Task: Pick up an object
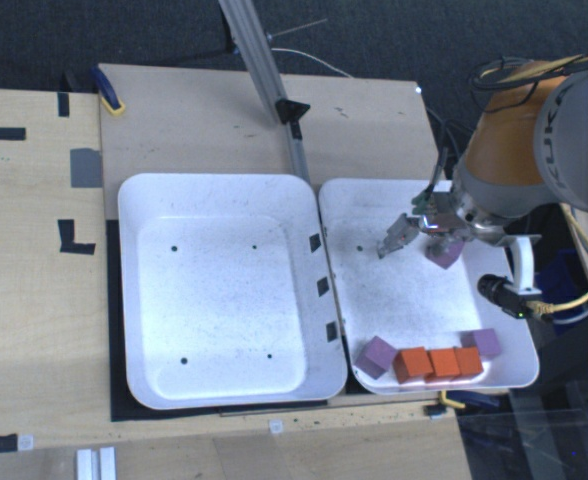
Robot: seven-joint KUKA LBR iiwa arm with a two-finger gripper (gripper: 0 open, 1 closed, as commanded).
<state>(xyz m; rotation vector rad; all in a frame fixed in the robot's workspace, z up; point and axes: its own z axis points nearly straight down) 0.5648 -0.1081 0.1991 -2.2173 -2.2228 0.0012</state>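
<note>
My gripper [414,250] hangs over the upper middle of the right bin [374,203], below the orange-banded wrist. It stands open: one finger [391,243] is splayed out to the left, the other is by a small purple block [445,255] at the gripper's right side. That block lies beside or just under the right finger, not clasped between the two. Along the bin's front edge lie a purple block [378,354], three orange blocks [440,364] in a row, and another purple block [486,342].
The left bin [134,268] stands beside the right one, with black clips along the shared rim. A slanted metal pole [259,53] rises behind the bins. Black cables and a connector [504,296] hang at the right bin's right edge.
</note>
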